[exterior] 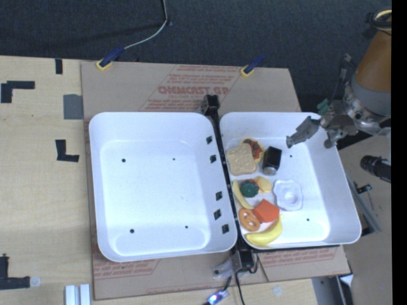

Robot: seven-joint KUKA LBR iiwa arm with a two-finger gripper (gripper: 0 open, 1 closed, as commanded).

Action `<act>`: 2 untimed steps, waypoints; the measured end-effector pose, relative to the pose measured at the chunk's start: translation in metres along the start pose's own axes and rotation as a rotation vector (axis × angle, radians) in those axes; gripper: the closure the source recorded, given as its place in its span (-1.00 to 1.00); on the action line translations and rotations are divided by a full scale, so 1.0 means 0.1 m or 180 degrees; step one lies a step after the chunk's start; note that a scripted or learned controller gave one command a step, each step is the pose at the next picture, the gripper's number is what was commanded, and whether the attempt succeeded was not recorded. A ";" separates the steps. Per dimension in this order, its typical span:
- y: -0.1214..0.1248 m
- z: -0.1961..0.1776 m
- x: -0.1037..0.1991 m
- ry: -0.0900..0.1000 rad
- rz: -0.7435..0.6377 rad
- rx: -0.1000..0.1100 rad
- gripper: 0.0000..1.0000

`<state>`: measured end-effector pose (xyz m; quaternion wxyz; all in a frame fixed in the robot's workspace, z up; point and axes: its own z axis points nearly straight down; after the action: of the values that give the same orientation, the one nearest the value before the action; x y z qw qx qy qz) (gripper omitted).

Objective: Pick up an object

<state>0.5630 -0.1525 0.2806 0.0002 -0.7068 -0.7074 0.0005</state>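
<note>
Dark cloth backdrop behind, cardboard sheet on the table (38, 170), two white bins side by side. I'm watching the claw (315, 132) hanging over the right bin's (331, 189) far right corner, fingers spread wide, gripping nothing. Objects are crowding against the divider side of the right bin: bread slice (241, 160), black can (272, 159), green piece (248, 187), orange block (266, 211), banana (267, 234), clear cup (287, 194). Nearest to the claw is the black can, toward the divider and nearer the camera. Risk I'm judging: pieces are packed touching, so a descent could be nudging neighbours, pinching two, or sliding off the can's round side.
</note>
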 end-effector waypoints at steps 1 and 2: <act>0.26 1.67 -0.04 0.0008 -0.0003 0.0035 -1.00; 0.52 1.97 -0.07 -0.0007 -0.0003 -0.0006 -1.00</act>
<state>0.6150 -0.1595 0.0832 -0.0013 -0.7064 -0.7078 0.0006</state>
